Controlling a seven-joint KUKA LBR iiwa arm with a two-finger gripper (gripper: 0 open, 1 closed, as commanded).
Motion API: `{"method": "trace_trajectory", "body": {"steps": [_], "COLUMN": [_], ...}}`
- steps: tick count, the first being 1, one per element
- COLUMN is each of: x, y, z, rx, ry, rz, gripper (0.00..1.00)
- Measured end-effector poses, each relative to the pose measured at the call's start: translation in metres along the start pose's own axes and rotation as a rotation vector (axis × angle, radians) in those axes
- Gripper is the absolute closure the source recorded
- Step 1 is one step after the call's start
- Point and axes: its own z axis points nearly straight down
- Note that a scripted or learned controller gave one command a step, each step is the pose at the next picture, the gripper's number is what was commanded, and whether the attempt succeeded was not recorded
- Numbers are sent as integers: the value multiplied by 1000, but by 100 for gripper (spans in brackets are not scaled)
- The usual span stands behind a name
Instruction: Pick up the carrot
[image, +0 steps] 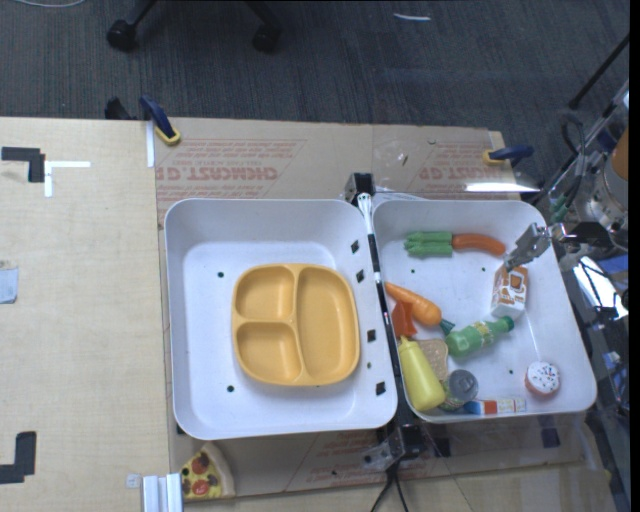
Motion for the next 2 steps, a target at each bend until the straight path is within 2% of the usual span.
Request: {"method": "trace_trajectory", "body": {"steps": [1,2], "x": [62,77], "y": [9,-17], "z": [109,171], "rx": [1,-1], "ry": [1,1], "rz": [207,216], "gripper": [0,0]}}
